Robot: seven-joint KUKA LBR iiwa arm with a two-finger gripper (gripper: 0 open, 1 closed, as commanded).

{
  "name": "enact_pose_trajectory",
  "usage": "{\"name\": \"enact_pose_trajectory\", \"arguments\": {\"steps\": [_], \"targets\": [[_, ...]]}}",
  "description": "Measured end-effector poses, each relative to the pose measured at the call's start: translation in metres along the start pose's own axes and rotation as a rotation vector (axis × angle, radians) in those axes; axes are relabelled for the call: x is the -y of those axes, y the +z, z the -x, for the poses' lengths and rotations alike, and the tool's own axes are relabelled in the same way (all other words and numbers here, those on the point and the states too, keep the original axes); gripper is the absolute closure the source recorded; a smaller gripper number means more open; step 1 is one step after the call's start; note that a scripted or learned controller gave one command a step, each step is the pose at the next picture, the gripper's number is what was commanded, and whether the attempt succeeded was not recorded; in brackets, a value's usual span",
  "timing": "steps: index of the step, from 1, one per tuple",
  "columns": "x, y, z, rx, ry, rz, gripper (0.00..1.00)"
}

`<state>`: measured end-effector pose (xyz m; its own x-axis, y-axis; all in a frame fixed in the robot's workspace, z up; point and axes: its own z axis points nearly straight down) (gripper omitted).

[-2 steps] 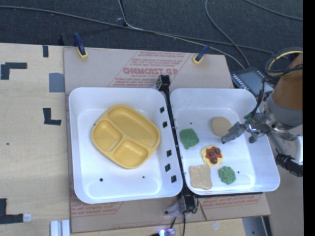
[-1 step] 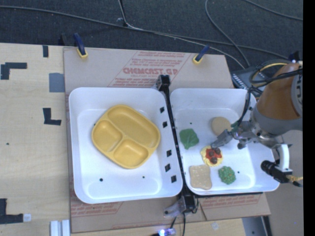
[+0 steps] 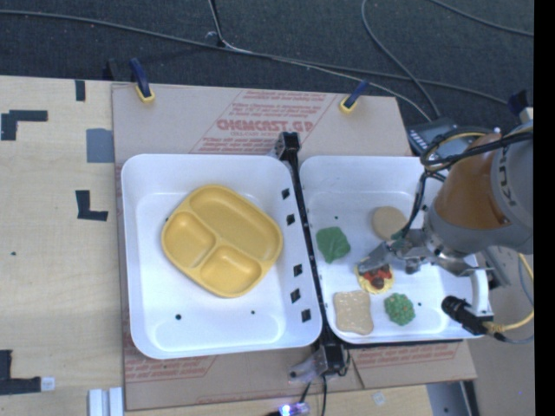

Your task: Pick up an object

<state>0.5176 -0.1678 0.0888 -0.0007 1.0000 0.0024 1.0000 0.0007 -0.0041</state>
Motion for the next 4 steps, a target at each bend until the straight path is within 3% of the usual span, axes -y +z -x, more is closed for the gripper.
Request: {"name": "enact_pose_trajectory", "arguments": {"steps": [1, 3, 4], "targets": [[-0.002, -0.014, 0.000, 0.002, -0.001, 0.006, 1.00], [0.003, -0.133, -0.004, 0.004, 0.000, 0.007, 1.00], [0.002, -0.151, -0.004, 0.004, 0.000, 0.006, 1.00]]}}
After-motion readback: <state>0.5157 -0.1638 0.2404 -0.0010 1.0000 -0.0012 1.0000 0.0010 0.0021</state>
